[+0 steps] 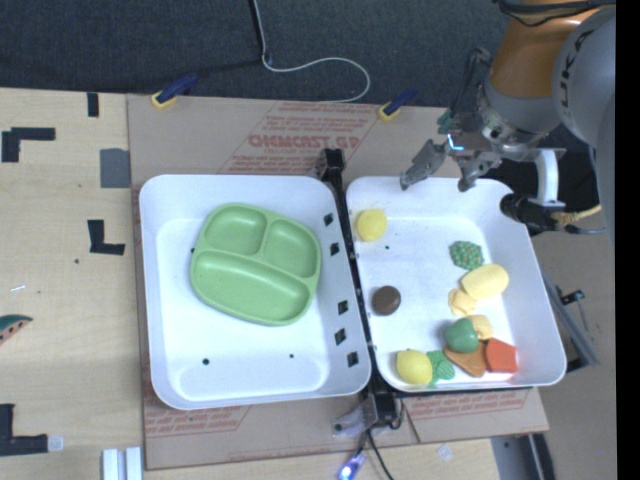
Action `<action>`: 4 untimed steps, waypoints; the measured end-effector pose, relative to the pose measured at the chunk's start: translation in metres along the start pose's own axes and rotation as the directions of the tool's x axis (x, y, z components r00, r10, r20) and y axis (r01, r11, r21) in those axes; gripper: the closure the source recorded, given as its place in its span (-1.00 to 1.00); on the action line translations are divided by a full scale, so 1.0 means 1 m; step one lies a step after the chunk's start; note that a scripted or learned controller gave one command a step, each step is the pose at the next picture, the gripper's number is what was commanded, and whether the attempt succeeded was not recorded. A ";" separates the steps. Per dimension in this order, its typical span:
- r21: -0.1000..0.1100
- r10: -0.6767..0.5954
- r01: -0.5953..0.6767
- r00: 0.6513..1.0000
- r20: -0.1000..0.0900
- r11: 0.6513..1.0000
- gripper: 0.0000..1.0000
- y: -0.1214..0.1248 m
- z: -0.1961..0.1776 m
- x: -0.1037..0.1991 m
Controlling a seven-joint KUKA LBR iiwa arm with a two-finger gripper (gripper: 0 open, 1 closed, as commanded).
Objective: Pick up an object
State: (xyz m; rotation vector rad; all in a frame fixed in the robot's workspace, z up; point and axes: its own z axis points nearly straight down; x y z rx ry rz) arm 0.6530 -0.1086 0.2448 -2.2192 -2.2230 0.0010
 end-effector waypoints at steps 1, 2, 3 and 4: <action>-0.007 -0.009 0.008 1.000 -0.003 1.000 -1.00 -0.064 -0.105 0.085; 0.001 -0.003 0.003 1.000 0.000 1.000 1.00 -0.062 -0.108 0.081; 0.001 -0.001 0.001 1.000 -0.002 1.000 1.00 -0.131 -0.134 0.098; 0.002 -0.004 0.004 1.000 -0.001 1.000 1.00 -0.163 -0.140 0.144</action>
